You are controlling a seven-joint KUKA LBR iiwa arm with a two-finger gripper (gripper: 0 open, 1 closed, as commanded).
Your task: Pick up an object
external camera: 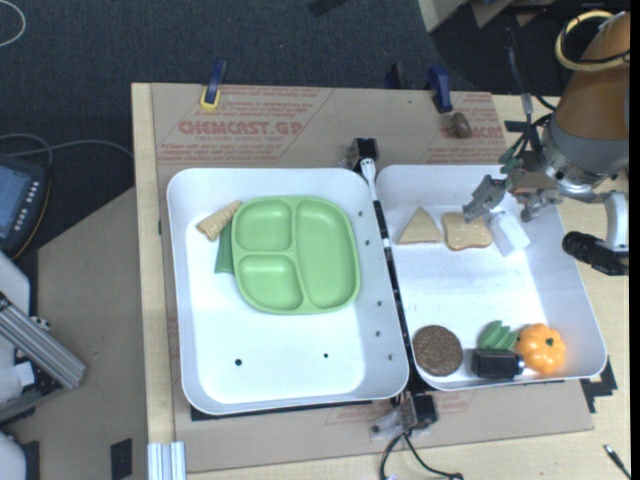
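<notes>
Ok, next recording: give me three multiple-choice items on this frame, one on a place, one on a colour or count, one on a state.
1. Where does the green divided plate lie?
A. left bin
B. right bin
C. on the cardboard outside the bins

2. How many compartments does that plate have?
A. two
B. three
C. four

3. How does the gripper stand?
A. over the left bin
B. over the far part of the right bin
C. by the orange pumpkin toy

Answers:
1 A, it rests on the left bin floor.
2 B, three hollows show.
3 B, it hangs beside the bread slice in the right bin.
</notes>
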